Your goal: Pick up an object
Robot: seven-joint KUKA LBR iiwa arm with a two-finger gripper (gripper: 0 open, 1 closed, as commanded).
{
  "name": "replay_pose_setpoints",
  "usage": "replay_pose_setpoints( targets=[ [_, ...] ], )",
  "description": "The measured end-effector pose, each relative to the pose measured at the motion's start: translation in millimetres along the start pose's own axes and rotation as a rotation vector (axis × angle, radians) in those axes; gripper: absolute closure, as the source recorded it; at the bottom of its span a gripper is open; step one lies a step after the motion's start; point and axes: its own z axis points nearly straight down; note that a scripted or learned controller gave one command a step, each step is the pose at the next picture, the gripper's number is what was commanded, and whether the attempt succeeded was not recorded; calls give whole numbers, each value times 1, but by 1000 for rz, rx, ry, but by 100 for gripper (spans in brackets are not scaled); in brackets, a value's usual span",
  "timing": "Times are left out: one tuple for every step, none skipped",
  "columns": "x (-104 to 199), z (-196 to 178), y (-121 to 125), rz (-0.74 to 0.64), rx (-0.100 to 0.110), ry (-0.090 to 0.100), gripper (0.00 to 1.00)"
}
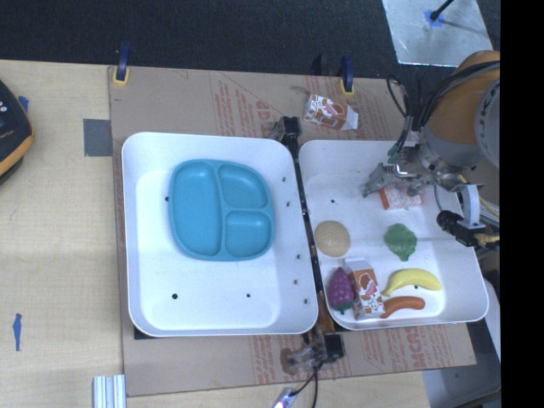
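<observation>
My two-finger gripper [393, 179] hangs over a small red-and-white packet [399, 198] in the right shallow white bin [476, 300]; jaw state indeterminate, pickup not confirmed.

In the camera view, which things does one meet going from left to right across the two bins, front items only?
Blue divided plate → purple grapes → small carton → banana.
</observation>
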Motion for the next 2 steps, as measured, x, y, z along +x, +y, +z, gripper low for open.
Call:
replay_pose_setpoints(
  targets=[
    [-29, -42, -3, 4, 3, 3, 0],
    [0, -10, -8, 1, 6, 3, 0]
  ],
)
